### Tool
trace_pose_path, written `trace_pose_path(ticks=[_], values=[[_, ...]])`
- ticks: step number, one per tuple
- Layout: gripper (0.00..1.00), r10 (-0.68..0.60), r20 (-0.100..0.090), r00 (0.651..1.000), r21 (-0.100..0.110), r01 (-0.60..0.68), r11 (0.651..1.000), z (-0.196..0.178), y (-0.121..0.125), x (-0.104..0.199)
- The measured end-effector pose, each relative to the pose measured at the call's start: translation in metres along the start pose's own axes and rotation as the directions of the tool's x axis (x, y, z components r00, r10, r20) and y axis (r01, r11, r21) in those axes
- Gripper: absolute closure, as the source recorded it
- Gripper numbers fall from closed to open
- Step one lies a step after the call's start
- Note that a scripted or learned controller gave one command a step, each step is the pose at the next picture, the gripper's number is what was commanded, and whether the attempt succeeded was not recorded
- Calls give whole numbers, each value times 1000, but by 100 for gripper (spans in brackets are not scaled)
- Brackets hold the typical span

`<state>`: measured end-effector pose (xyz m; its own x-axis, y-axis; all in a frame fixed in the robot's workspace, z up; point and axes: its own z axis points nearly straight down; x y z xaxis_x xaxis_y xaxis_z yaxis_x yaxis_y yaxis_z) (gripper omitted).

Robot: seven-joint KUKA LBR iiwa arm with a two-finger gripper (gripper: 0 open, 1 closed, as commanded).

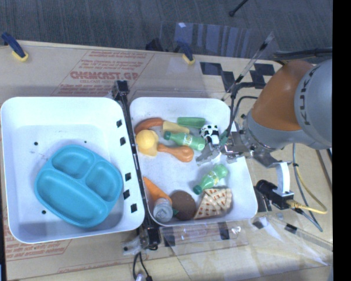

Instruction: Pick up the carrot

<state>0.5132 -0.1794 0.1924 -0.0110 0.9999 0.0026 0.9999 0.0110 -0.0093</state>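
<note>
Carrot (154, 187) lies in right bin (234, 107), against the divider-side wall, lower-left part of that bin, orange body slanting down toward a grey-capped item (162, 209) it touches or nearly touches. Nothing grips it.

Camera view, all placed rel. to right bin: claw (213, 151) sits over bin's right-centre, low among the toys, just beside a black-and-white toy (209, 133) and a green bottle (184, 139). Can't tell if claw is spread or pressed together; metal parts blur into clutter. Arm (292, 107), grey w/ orange band, comes over bin's right rim.

Other contents of same bin: yellow round fruit (145, 141) near left wall, upper half; orange drumstick-like piece (176, 152) just right of it; green pod (191, 122) near back; green veg w/ pale leaves (210, 177) right-centre; brown round item (183, 204) and waffle-pattern wedge (214, 202) along front wall.

Left of right bin, touching at the divider: left bin (11, 119) w/ blue sectioned plate (78, 183). Both stand on bench (99, 69).
</note>
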Motion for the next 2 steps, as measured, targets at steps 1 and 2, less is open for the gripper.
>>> trace_pose_path(ticks=[1, 2], values=[[0, 268, -2, 963, 5, -268, 963, 100, -10, 66], [0, 461, 1, 887, 1, -461, 887, 101, 82, 88]])
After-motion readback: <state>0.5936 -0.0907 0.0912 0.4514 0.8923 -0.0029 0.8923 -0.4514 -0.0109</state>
